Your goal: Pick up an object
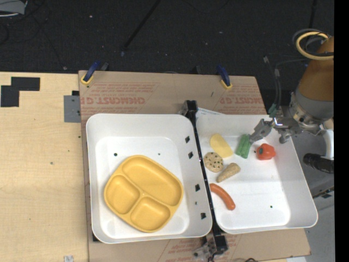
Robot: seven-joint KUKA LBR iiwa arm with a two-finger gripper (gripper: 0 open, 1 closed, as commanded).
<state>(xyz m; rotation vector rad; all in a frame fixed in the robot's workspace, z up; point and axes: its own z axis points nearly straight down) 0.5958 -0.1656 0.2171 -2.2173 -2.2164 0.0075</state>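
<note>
Two fingers of the claw [271,131] are spread, pinching nothing, above the right bin [294,201], near a green block [243,146] and red pepper [265,152]. Beyond lie a yellow piece [221,145], cookie [213,161] and sausage [222,196]; the cardboard [163,94] reads "CHEMCAST" upside down

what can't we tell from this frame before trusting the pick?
- Gripper in the camera view: its fingers are small dark shapes above the right bin; open or shut is unclear.
- Height: the slanted view does not show whether the gripper touches the green block or red pepper or hangs above them.
- Arm: cut off by the right edge beyond the orange band.
- Tan piece beside the cookie: too small to identify.
</note>
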